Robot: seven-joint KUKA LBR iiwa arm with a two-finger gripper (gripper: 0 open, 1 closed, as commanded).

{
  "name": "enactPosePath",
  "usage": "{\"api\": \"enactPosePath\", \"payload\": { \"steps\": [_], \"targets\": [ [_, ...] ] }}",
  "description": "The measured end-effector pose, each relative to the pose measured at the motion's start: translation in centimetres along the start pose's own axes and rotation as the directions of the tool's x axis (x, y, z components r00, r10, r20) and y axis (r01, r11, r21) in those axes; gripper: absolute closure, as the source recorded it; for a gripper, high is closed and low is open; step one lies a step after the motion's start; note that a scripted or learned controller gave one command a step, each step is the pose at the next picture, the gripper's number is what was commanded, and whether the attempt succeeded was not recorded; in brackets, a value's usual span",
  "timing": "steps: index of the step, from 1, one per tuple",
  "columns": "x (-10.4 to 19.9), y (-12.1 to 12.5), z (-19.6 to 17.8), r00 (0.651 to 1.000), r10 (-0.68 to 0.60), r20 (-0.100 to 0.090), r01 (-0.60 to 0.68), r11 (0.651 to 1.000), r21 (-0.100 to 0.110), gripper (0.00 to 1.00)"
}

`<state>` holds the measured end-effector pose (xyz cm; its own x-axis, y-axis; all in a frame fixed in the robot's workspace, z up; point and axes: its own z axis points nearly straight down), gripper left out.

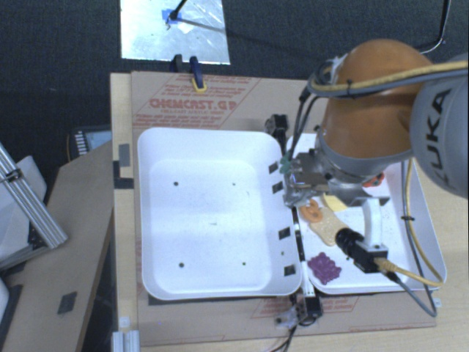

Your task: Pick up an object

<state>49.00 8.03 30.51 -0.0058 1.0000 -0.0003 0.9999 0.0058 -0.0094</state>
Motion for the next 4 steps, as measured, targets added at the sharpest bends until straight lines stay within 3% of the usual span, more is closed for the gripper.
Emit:
{"api": "enactPosePath", "payload": {
  "steps": [1,2,3,4],
  "targets": [
    [3.9,-0.4,-14.1,1.0,-0.003,-0.005,0.003,1.0,-0.025,1.0],
    [7.9,-0.3,-23.6,1.0,-0.003,-0.006,0.002,1.0,-0.022,1.0],
    [15.8,-0.5,-16.7,1.0,-0.003,-0.001,0.003,1.0,-0.008,1.0],
    [11.0,0.4,-15.9,1.0,0.008,0.0,-0.008,1.0,-0.009,1.0]
  ]
}}
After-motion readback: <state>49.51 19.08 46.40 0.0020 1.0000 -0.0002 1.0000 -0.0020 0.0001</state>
